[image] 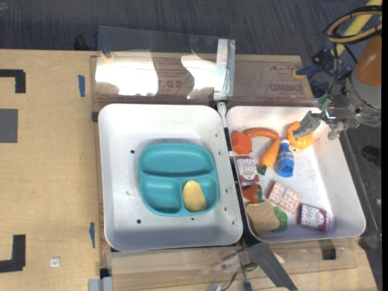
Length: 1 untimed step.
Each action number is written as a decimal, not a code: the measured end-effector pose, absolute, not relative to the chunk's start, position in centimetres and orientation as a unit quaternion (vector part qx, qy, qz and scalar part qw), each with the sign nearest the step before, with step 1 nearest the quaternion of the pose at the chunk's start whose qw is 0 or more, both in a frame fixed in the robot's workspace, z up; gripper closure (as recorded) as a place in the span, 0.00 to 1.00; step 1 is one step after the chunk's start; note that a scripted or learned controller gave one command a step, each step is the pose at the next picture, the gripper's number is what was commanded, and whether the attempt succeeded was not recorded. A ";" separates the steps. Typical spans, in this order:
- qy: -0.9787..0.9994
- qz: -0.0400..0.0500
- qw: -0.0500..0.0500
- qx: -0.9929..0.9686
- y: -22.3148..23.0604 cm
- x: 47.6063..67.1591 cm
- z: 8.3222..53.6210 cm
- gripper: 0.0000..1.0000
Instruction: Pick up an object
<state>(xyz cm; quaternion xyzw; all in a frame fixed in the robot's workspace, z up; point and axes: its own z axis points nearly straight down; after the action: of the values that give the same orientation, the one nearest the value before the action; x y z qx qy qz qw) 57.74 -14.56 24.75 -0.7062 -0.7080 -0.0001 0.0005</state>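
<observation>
My gripper (321,125) hangs over the far right corner of the right bin (348,180), just right of a yellow-orange toy (301,136). Nothing shows between its jaws. Several small things lie in that bin: an orange curved piece (262,133), an orange-red block (241,143), a carrot (271,154), a blue bottle (285,161), a pink checked packet (284,197), a red carton (314,216) and a bread slice (261,216).
The left bin (115,162) holds a teal divided plate (173,162) with a yellow oval food item (194,196) in its front right compartment. A clear plastic sheet (157,71) stands behind the bins. Yellow cables (357,26) loop at the top right.
</observation>
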 end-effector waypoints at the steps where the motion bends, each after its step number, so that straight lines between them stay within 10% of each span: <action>1: -0.718 -0.002 -0.002 -0.696 -13.3 58.9 9.8 0.00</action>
<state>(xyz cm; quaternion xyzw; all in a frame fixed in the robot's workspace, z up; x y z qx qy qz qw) 58.94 -13.27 9.81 -0.6961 -0.7180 -0.0015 -0.0020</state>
